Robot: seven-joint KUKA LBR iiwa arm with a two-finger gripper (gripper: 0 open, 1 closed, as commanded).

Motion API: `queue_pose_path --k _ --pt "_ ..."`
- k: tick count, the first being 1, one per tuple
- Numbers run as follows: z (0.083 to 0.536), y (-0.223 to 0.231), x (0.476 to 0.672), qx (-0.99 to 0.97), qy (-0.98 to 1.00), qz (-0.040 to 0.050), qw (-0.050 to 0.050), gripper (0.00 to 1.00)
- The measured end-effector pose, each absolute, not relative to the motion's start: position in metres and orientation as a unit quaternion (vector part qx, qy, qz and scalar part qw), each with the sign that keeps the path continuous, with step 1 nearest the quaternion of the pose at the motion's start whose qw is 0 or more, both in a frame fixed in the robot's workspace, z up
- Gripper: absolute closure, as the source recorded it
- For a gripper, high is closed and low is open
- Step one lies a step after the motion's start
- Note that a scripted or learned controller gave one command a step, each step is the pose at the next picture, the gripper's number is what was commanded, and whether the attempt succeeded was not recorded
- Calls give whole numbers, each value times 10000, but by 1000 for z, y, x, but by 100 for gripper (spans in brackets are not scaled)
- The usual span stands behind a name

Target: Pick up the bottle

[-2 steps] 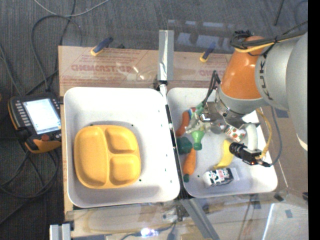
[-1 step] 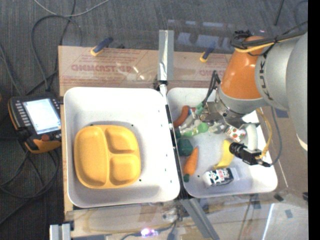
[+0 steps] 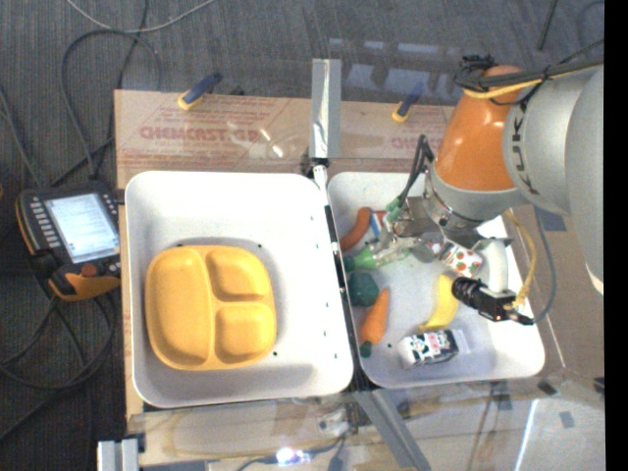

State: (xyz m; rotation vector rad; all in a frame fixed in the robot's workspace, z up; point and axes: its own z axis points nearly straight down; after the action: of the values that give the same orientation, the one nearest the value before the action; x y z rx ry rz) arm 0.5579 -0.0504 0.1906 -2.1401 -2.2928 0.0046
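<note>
My gripper [image 3: 394, 246] hangs low over the upper middle of the right bin [image 3: 510, 366], under the orange-banded wrist. Just left of it lies a green object [image 3: 360, 258], touching or nearly touching the gripper's tip. A white bottle-shaped object [image 3: 496, 263] lies at the bin's right side, partly hidden behind the arm. I cannot tell whether anything is held.
The right bin also holds a red-orange sausage shape [image 3: 357, 226], a dark teal lump [image 3: 364, 286], a carrot [image 3: 375, 318], a banana [image 3: 444, 308], a red-dotted white cube [image 3: 462, 257] and a black-and-white packet [image 3: 432, 346]. A yellow divided plate [image 3: 209, 305] lies in the left bin [image 3: 196, 189].
</note>
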Motion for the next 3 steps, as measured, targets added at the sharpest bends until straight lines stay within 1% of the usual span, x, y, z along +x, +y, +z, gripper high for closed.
queue_pose_path --k 1,2,3 --pt "191 -50 558 -6824 -7310 14 27 0" --pt "131 -105 579 -6469 -7626 20 5 0" --pt "91 -106 607 -6791 -7340 -48 -58 0"
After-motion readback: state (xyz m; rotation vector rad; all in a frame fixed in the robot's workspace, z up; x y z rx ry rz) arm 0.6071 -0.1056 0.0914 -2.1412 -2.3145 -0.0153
